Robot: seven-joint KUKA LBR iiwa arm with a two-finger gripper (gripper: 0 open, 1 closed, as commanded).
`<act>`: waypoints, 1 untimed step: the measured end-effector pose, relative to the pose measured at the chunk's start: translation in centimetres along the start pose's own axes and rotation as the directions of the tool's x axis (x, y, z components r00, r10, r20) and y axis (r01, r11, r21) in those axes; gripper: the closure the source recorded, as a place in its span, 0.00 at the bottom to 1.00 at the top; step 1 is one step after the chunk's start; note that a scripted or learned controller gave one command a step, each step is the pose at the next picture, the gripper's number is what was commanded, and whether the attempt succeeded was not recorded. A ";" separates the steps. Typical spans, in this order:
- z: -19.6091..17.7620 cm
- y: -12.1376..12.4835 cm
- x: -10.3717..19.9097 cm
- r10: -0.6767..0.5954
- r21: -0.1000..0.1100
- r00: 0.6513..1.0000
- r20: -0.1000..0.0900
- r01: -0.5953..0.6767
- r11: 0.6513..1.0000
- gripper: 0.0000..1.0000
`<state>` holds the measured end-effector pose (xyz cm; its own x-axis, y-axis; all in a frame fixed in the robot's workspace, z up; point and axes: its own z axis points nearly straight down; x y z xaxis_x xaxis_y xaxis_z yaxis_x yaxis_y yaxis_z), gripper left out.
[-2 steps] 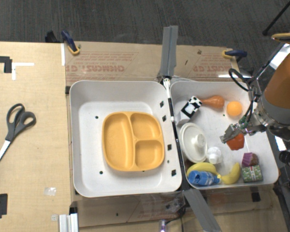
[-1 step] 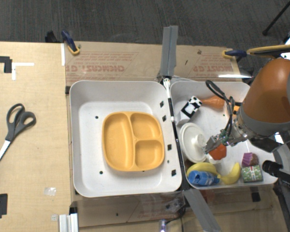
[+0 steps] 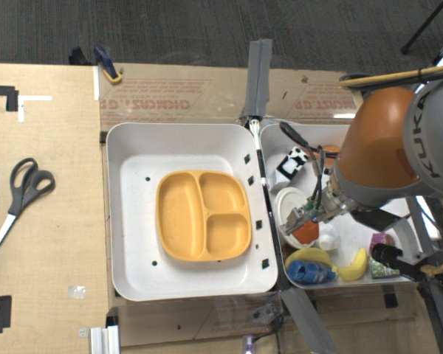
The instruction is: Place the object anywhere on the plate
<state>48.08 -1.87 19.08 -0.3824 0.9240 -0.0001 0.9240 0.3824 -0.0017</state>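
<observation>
I am looking down at the bench (image 3: pixel 44 271), which is carrying the two white bins side by side, and I am taking the yellow divided plate (image 3: pixel 204 215) as my landmark. The left bin (image 3: pixel 125 220) is holding that plate near its middle, the plate lying flat with one long compartment and two smaller ones. The right bin (image 3: pixel 332 127) is sitting just beside the plate's bin, sharing a wall with it. The grey arm (image 3: pixel 384 150), with its orange band, is leaning in over the right bin, well away from the plate. Its gripper (image 3: pixel 308 216) is hanging low over the clutter there, beside a white round dish (image 3: pixel 286 201) and touching or just above a reddish-orange object (image 3: pixel 306 232); I cannot tell how its tool is set or whether it is pinching anything. Farther from the plate, along the near wall of that bin, a blue object (image 3: pixel 310 273) is lying under a yellow banana-like piece (image 3: pixel 310 257), with a second yellow piece (image 3: pixel 354 265) beside them. On the bench, on the plate's far left side, a pair of scissors (image 3: pixel 18 198) is lying.
</observation>
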 end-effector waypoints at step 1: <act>0.0 5.1 7.4 -0.066 0.001 0.998 0.001 0.066 0.998 1.00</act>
<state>49.95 6.90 19.04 -0.4424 0.8968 -0.0006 0.8968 0.4424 -0.0025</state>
